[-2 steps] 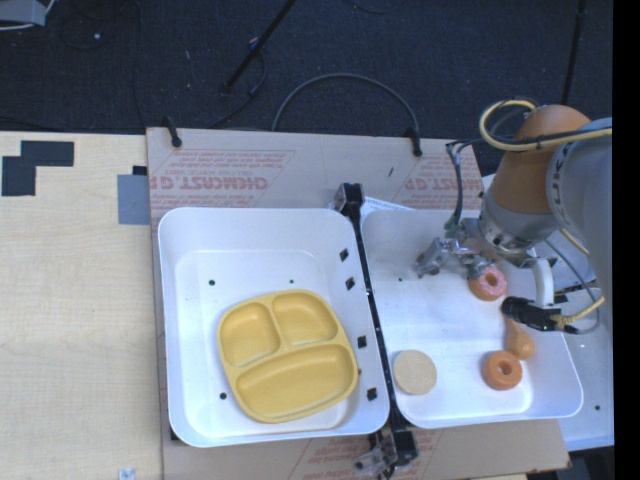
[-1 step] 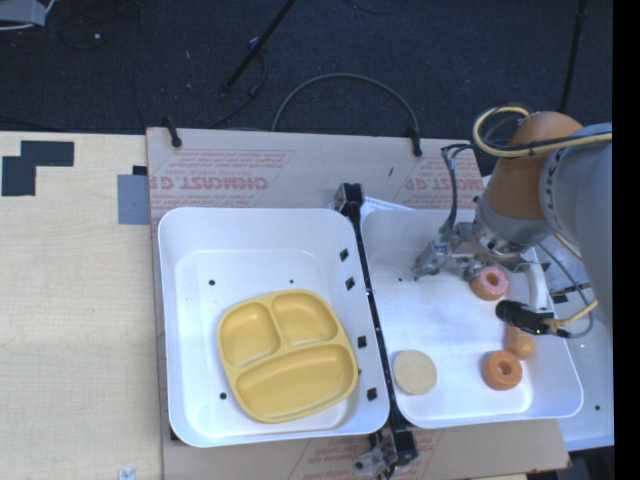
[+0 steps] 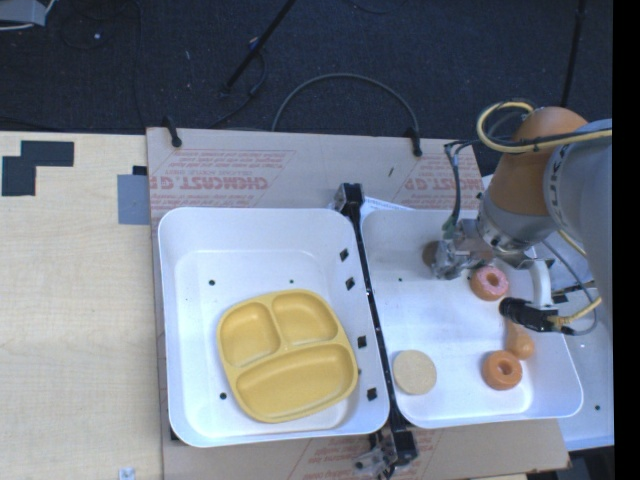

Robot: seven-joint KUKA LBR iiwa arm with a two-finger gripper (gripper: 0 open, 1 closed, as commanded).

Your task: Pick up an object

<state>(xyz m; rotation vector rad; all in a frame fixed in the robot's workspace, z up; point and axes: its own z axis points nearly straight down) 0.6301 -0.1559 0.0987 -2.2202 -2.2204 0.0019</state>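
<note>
- Camera view is looking down on both bins, and you're seeing the arm (image 3: 560,183) reaching in from the right, its gripper (image 3: 452,258) hanging low over the upper part of the right bin (image 3: 420,238).
- You're not getting a clean look at the tool tip from here; I cannot tell whether it is parted or closed, and nothing is visibly caught in it.
- You're looking at the candidates now: a pink doughnut (image 3: 489,284) lying just beside the gripper, an orange doughnut (image 3: 502,370) lower down, a round cracker (image 3: 414,372) near the divider, and a small orange piece (image 3: 519,342) tucked by the cables.
- You're seeing the yellow divided tray (image 3: 288,354) sitting alone in the left bin (image 3: 190,258), well apart from the tool.
- Judging by position, you're closest to the pink doughnut, so you're wanting to centre over it, straddling one side of the ring rather than the hole, and descending straight.
- You're watching the trailing cables too; they're lying close to that doughnut and may be snagging.
</note>
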